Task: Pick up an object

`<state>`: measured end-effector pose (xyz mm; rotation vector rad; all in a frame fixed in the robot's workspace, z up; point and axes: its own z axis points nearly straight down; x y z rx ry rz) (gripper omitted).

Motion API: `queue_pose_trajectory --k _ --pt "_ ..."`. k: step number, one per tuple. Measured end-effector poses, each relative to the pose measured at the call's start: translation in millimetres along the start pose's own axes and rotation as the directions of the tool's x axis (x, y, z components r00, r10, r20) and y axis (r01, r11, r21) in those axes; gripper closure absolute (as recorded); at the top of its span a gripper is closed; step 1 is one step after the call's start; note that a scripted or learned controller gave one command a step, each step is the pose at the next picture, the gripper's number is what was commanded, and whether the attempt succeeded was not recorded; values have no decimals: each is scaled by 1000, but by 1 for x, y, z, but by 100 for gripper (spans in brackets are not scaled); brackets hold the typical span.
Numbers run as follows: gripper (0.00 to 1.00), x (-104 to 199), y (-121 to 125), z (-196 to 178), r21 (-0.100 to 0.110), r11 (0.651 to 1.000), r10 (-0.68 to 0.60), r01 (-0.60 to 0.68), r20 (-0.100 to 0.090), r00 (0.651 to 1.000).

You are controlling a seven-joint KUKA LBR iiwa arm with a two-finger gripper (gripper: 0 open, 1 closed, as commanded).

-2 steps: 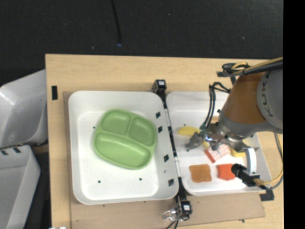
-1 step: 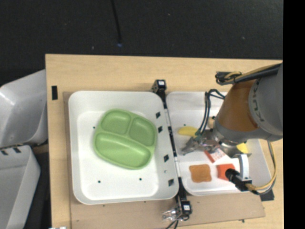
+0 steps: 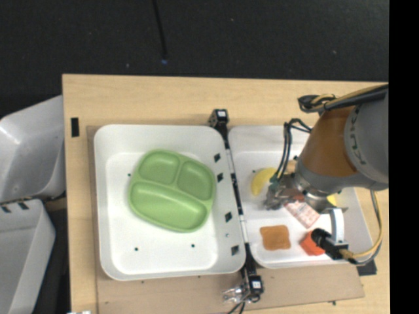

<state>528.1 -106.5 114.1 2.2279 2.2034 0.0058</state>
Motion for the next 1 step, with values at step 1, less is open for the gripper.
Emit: queue_pose_trajectory --k 1 --pt "100 1 10 -61 1 1000 -14 14 -2 1000"
